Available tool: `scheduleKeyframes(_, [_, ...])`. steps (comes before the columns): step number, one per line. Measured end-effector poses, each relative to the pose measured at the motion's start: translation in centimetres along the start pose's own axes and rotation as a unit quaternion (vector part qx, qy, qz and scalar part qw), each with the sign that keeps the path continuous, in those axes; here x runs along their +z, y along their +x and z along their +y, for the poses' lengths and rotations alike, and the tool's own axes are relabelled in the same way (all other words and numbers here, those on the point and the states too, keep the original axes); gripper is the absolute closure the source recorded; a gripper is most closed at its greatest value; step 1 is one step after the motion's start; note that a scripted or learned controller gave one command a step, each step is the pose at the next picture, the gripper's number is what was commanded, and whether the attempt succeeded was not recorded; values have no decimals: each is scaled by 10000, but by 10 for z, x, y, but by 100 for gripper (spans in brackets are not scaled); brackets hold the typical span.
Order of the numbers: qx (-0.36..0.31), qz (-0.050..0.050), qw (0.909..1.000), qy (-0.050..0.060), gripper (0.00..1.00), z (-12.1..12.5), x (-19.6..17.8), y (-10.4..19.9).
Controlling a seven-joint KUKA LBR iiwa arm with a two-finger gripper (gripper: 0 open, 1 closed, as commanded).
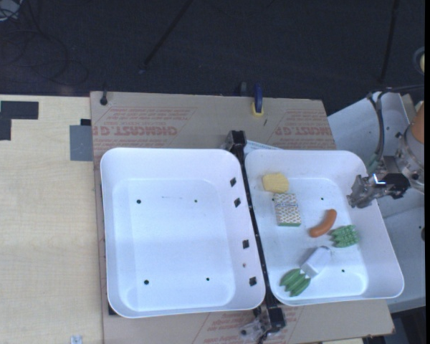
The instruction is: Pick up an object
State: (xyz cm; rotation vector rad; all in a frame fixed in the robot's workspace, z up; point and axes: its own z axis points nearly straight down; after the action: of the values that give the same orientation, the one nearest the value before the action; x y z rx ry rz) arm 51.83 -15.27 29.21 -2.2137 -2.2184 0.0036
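The right bin (376, 278) holds several small objects: a yellow block (275, 183), a checkered green-and-white sponge (287, 210), an orange sausage (323, 223), a green toy (344, 236), a small grey-white piece (316, 261) and a green pepper-like piece (295, 282). My gripper (360, 194) hangs at the bin's right rim, to the right of the sausage and apart from every object. Nothing shows between its fingers.
The left bin (115, 192) lies beside the right one, split from it by a black divider with clips (242, 206). Both rest on a brown cardboard sheet (179, 120). Cables (380, 127) run by the arm at the right.
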Motion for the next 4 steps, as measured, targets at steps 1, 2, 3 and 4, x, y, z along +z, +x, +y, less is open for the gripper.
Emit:
scheduleKeyframes(1, [-15,18,10000,57,100,-46,112,81])
scheduleKeyframes(2, [19,-13,10000,-13,0,-43,106,75])
scheduleKeyframes(3, [33,-15,10000,5,0,-43,152,28])
scheduleKeyframes(4, [1,-22,10000,-34,0,18,206,15])
